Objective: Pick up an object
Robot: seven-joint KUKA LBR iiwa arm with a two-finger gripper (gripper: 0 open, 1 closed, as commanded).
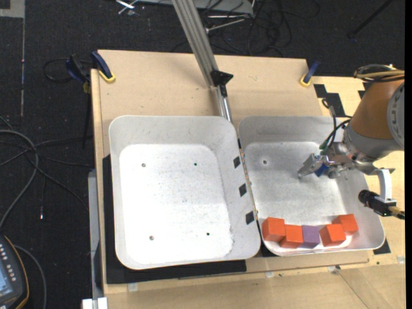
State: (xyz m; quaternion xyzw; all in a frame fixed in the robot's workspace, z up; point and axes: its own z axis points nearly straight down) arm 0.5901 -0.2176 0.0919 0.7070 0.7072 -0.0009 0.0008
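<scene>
you see the bench [161, 82], a light wooden board, with two shallow white bins side by side on it. the left bin [129, 134] shows its speckled floor with four small dark dots on it. the right bin [277, 131] carries all the blocks, and they lie in one row along its near edge, toward the near right corner.

from left to right in this row you have an orange block [275, 228], then a second orange block [293, 235] touching it, then a purple block [311, 235], then a third orange block [332, 234], and last a fourth orange block [347, 223] which sits a little further from the near edge, close to the right wall. the blocks touch each other or stand just beside each other.

the arm [380, 118] comes in over the right edge of the right bin, and you can see its orange band. the gripper [309, 169] is over the middle of the right bin's floor, closer to the far side than the blocks, and well apart from the row. whether its claw is released or clenched, i cannot tell from this view. no block is seen at its tip.

a grey metal pole [196, 34] crosses the far edge of the bench at a slant and ends near the gap between the two bins. blue and yellow clamps [102, 66] sit at the far corners of the bench.
</scene>
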